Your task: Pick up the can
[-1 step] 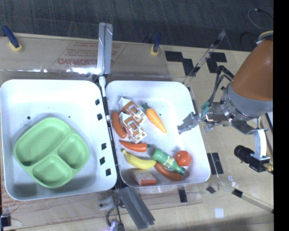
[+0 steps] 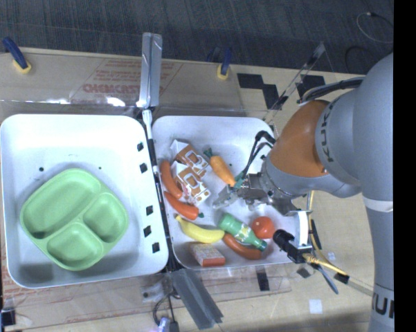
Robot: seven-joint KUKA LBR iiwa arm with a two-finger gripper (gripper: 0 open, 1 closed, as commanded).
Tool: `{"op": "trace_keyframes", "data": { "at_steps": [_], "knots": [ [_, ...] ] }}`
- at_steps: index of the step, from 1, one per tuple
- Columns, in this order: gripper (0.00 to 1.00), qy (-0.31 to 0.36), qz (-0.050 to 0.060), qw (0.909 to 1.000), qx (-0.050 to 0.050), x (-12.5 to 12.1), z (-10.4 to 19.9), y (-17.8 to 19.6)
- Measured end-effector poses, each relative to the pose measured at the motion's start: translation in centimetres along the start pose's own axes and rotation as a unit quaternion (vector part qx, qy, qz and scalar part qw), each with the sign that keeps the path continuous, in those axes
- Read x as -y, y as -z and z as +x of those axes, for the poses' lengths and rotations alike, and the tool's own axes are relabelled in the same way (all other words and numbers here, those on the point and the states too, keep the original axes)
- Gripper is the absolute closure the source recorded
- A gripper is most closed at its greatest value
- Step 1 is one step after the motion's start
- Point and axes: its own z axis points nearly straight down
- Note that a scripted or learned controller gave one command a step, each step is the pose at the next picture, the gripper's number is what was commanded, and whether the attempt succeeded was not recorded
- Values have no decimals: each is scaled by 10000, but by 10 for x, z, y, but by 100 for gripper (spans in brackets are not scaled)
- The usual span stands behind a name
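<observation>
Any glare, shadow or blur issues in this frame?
Camera view: even overhead light. Mild glare on the clear sheet behind the bins. Soft shadow under the green divided plate in the left bin. Arm shades the right bin; gripper area murky, slightly soft.

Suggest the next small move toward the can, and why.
Probably raise the hand a little. It hangs over the right bin between the carrot and tomato, and I can't tell a can among the food around it.
</observation>
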Motion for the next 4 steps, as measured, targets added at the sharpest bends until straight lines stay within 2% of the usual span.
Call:
{"op": "trace_keyframes", "data": {
  "at_steps": [1,2,3,4],
  "knots": [
    [0,-315,2,9995,-7,0,-7,-18],
    [0,-1194,-8,9928,3,-69,24,-18],
    [0,-2394,87,9709,40,-108,82,-21],
    [100,-2347,100,9720,46,-108,84,-14]
  ]
}}
